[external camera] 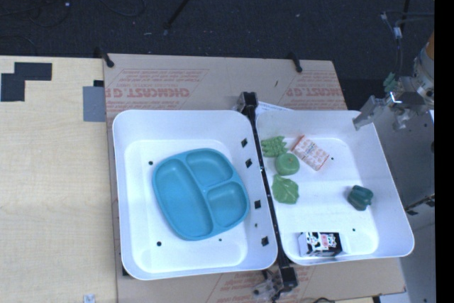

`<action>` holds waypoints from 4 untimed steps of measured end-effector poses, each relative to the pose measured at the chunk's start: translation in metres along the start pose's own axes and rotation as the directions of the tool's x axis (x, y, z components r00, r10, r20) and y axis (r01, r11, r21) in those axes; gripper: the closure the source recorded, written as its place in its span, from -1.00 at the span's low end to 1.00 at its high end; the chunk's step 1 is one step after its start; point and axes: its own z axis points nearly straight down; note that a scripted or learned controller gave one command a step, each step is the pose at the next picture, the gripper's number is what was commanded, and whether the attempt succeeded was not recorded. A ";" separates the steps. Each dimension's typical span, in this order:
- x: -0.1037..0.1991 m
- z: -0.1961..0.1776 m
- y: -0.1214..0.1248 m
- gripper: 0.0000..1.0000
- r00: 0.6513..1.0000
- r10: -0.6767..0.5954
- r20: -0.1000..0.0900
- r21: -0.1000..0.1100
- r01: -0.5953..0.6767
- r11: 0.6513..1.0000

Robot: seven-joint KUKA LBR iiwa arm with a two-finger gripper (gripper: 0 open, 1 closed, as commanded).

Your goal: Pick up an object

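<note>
Looking down on the surface point(57, 174), two white bins sit side by side on a cardboard sheet point(213, 81). The left bin point(131, 152) carries a blue divided plate point(200, 191), lying flat and a little askew. Over in the right bin point(386, 223), the pickable items are spread out: a green leafy piece point(272, 146) up near the divider, a round green piece point(287, 164) just below it, and another green piece point(285, 189) beneath that. Just beside the round one lies a red-and-white packet point(311, 153). A dark teal object point(360, 196) sits alone toward the right wall, and a small black-and-white carton point(320, 243) rests against the near rim. The claw point(390, 106) hangs at the right bin's far right corner, above the rim, well apart from every item; whether it is released or clenched, I cannot tell.
</note>
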 end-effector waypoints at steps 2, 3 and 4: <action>0.008 0.043 0.007 -1.00 1.000 -0.004 0.001 -0.008 0.004 1.000; 0.010 0.106 0.011 -1.00 1.000 -0.003 0.001 -0.008 0.003 1.000; 0.012 0.150 0.007 -1.00 1.000 -0.003 0.001 -0.008 0.003 1.000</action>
